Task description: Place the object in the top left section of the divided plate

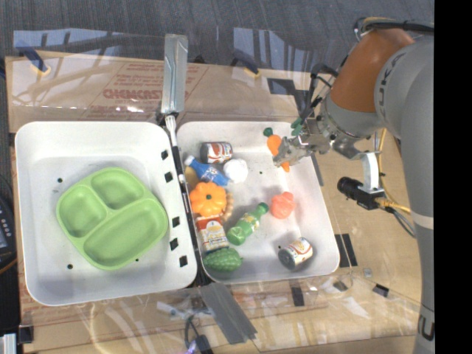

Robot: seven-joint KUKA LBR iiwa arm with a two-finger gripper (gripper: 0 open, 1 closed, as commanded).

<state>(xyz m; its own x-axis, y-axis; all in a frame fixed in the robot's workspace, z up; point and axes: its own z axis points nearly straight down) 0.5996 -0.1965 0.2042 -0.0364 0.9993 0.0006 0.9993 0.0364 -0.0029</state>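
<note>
Still at the pick stage, by the look of it: claw point(284, 155) low over the upper right corner of the right shallow white bin point(324, 220), beside a small orange carrot-like toy point(273, 141). Possibly closed on that toy, but too blurred to tell; claw state uncertain.

Next: confirm a hold, lift clear, carry left across the divider to the green three-section plastic plate point(112, 217) in the left white bin point(33, 198), then lower into its top left section point(79, 209).

Counted: two bins, one plate, two cans point(216, 151) point(296, 253), one orange pumpkin point(206, 198), one green bottle point(246, 226).
</note>
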